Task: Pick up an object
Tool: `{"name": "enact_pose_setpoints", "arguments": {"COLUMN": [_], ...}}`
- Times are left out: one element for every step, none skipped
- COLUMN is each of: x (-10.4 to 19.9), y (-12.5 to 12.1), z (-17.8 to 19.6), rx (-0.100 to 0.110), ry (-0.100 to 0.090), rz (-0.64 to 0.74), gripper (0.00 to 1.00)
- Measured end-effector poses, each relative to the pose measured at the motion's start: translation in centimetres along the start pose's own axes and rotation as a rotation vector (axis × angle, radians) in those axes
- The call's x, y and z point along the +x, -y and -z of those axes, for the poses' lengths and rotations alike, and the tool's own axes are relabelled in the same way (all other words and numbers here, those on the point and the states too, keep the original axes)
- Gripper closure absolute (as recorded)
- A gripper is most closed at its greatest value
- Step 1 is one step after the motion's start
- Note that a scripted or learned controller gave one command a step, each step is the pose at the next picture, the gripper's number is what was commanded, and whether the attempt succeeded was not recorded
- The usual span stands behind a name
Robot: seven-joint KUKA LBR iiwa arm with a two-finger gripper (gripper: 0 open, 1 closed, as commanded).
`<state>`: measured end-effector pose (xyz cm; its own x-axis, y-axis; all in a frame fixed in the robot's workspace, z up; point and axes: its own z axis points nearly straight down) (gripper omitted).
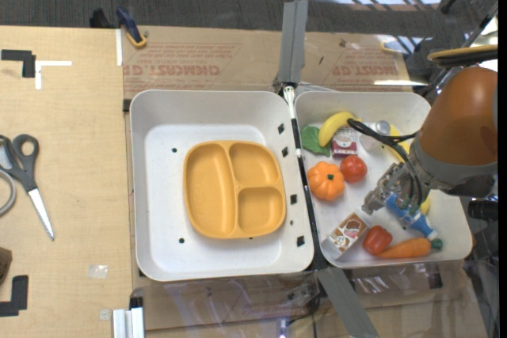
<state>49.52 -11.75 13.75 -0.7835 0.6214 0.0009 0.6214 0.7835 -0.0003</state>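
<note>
Your pincer (pixel 386 196) low in the right bin (pixel 444 100), beside a blue thing (pixel 412 218), near the pumpkin (pixel 326 180), its state unclear.

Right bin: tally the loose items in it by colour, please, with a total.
Orange: 2, the ribbed orange toy pumpkin and the long orange toy carrot.
Red: 2, the round red toy tomato and the red toy pepper.
Yellow: 1, the curved yellow toy banana.
Green: 1, the flat green toy leaf.
Printed small cartons: 2.
Total: 8.
</note>
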Motion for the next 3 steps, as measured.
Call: {"name": "enact_pose_setpoints", "arguments": {"x": [2.6,-1.7,-3.1], "y": [-3.4,-2.1,3.2], "z": [8.8,-1.2,3.7], "rx": [-0.001,0.0,-0.001], "ry": [0.004,0.001,0.005], "rz": [-0.099,0.054,0.245], "gripper": [1.0,1.0,1.0]}}
